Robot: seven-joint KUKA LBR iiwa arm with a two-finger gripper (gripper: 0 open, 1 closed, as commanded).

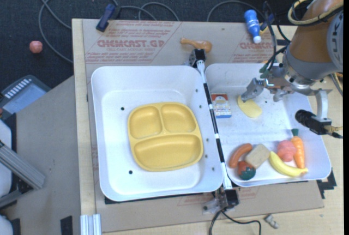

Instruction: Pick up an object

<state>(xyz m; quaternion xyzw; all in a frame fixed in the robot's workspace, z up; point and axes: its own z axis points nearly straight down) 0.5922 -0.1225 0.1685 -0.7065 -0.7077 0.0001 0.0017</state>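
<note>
The right bin (305, 136) has open floor through its middle. Its near edge is crowded with a sausage (240, 154), bread slice (258, 156), banana (287, 166), and carrot (299, 151). A small carton (220, 106) sits by the divider, and a pale yellow disc (250, 108) lies just beside it.

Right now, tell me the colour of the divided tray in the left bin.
Yellow. The divided tray shows plainly in the camera view, inside the white left bin.
</note>
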